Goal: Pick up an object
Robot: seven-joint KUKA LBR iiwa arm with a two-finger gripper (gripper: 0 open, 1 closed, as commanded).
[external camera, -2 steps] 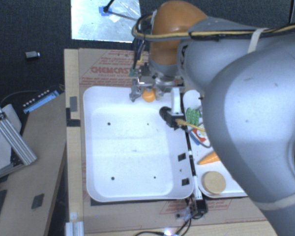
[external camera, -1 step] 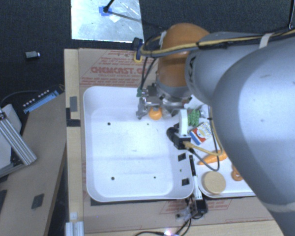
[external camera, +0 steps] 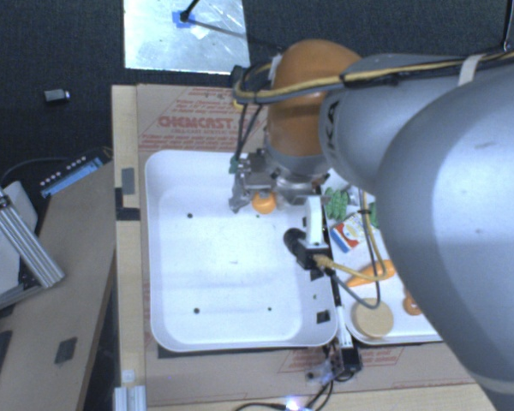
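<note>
Toward the far side of the left bin (external camera: pixel 223 272), found the gripper (external camera: pixel 253 198) set low over its floor, with a small orange object (external camera: pixel 263 202) right against it. Could not tell whether clenched or released, nor make out a true hold on the orange object. Judged the step to be the grasp itself. Called for centring squarely over the orange object: small, rounded, likely to roll aside under an off-centre pinch. Called too for closing gently, then lifting straight and slowly, ready for a drop. Warranted care near the wall shared with the right bin (external camera: pixel 398 338), with a green object (external camera: pixel 336 202) and a tan disc (external camera: pixel 375 319) in it, both apart from the target.
</note>
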